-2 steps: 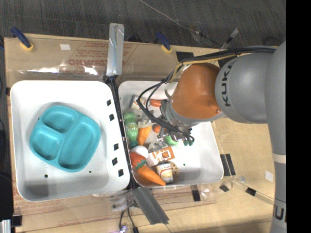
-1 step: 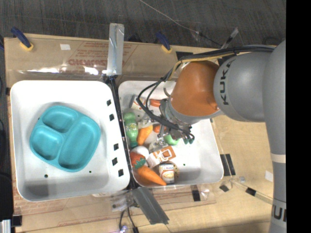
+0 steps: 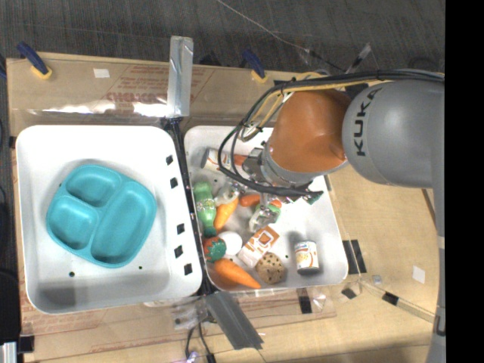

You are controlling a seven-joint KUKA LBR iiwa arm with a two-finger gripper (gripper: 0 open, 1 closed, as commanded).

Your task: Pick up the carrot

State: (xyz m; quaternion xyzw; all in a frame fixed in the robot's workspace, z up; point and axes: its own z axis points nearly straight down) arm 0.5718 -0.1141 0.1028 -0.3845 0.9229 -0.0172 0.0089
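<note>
**A:** So where's the carrot (image 3: 235, 274) sitting right now?

**B:** Down at the near edge of the right bin (image 3: 333, 225), lying flat, fat end toward the divider and tip pointing at a round cookie (image 3: 269, 267) that's just beside it. It's pretty boxed in. A red and white thing, maybe a tomato or radish toy (image 3: 215, 246), is touching it from above, and a small carton with orange print (image 3: 259, 246) leans right next to that.

**A:** Anything else crowding it?

**B:** Yeah, the whole bin is cluttered. There's another orange piece (image 3: 224, 215) further up that looks carrot-ish too, beside a green item (image 3: 203, 203) pressed along the left wall. A little can with a yellow label (image 3: 305, 256) stands upright off to the right, apart from the pile.

**A:** And the arm?

**B:** The arm (image 3: 378, 131) comes in from the right, and its orange band hangs over the far half of that bin. The gripper (image 3: 265, 212) pokes down around the middle of the bin, near the upper orange piece and well apart from the carrot at the front. Can't tell if it's open or closed, too much clutter under it.

**A:** Left side?

**B:** The left bin (image 3: 45, 278) has a teal divided plate (image 3: 102, 214) lying in it.
</note>
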